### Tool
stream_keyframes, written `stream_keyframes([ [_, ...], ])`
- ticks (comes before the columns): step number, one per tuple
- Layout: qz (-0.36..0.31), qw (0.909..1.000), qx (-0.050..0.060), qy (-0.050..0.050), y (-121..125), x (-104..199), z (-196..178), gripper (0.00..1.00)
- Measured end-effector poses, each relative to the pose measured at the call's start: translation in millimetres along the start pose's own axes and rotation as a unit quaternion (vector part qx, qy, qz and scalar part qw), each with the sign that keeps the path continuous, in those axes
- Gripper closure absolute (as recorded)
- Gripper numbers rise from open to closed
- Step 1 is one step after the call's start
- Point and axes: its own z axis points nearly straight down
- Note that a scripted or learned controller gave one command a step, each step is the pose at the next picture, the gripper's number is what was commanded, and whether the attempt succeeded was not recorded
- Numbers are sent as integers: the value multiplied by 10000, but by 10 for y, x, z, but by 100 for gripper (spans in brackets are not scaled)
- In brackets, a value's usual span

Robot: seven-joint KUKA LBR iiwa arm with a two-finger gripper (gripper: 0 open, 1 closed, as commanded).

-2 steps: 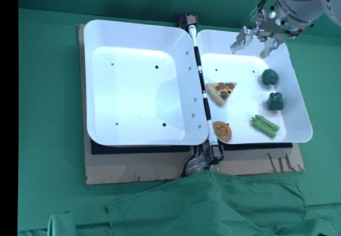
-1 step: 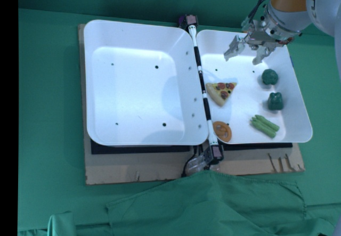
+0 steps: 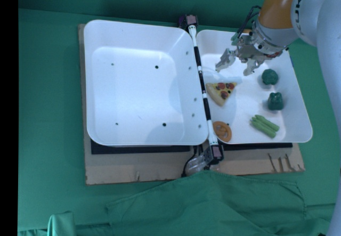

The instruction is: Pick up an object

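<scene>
My gripper [image 3: 236,66] hangs over the back part of the right bin [image 3: 298,123], its two fingers spread apart and nothing between them. Just below it a toy pizza slice [image 3: 220,92] lies near the bin's left wall. To the gripper's right sits a dark green broccoli head [image 3: 269,76], and a green pepper [image 3: 275,101] lies in front of that. A bundle of green beans [image 3: 264,125] and an orange round cookie-like piece [image 3: 222,131] rest toward the bin's front.
The left bin [image 3: 106,38] lies beside the right one, split from it by a black and white divider rail [image 3: 201,83]. Both bins rest on a cardboard sheet [image 3: 133,173]. Green cloth [image 3: 213,203] is bunched at the front.
</scene>
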Motion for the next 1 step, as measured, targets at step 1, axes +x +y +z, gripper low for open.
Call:
stream_keyframes([
  [1, -4, 10000, -51, -4, 26, -12, 311, 0],
])
